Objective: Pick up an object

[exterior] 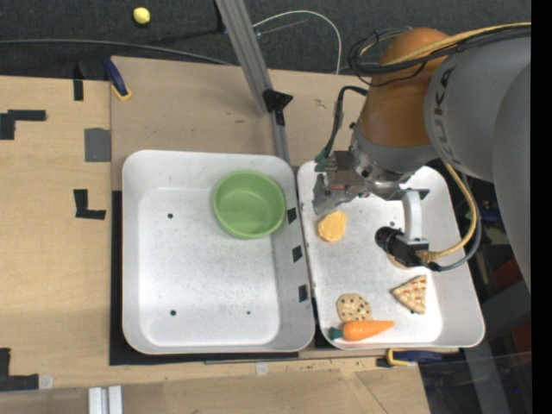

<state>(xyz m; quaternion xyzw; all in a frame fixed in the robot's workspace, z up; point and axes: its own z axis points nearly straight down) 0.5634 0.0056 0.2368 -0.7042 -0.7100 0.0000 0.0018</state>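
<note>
Nothing's picked up yet: the hand (329, 198) hovers just above the yellow ridged shell-like toy (332, 226) in the right bin (457, 317). Can't tell its grip state. Grab and lift are left.

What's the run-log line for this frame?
tool above yellow piece | right bin: cookie, carrot, wedge | left bin: green bowl

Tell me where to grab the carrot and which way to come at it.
Grip the carrot across its thick orange middle, coming straight down from above. It lies flat and lengthwise along the right bin's near wall, so the fingers probably should close across its narrow width. The cookie sits close behind it, leaving little room on either side.
</note>
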